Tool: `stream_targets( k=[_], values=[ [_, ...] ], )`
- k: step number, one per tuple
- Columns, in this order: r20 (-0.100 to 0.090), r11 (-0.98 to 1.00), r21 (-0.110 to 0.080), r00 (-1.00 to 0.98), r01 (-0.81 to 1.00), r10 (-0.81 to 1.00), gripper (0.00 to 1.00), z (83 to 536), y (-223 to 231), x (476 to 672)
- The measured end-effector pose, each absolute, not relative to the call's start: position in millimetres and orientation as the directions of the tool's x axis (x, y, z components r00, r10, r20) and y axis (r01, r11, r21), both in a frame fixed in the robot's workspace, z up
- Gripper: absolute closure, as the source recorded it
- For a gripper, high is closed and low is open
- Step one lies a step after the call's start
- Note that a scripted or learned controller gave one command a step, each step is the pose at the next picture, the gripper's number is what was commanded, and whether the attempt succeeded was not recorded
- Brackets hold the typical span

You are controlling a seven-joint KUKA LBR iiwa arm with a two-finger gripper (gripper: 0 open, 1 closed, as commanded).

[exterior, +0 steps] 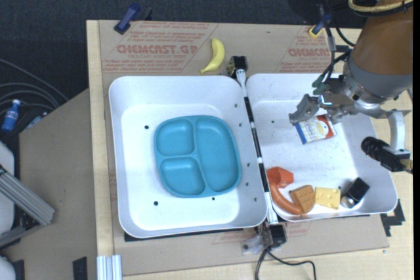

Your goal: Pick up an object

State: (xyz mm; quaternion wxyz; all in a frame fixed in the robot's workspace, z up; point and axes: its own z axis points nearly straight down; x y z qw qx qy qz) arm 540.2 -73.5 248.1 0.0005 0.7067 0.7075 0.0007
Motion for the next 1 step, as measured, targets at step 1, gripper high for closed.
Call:
stream_targets(
  k=[1],
  values=[
    [0.000,0.000,0.000,0.000,1.000,1.000,1.00,264.9,-77.3,522.2]
  ],
)
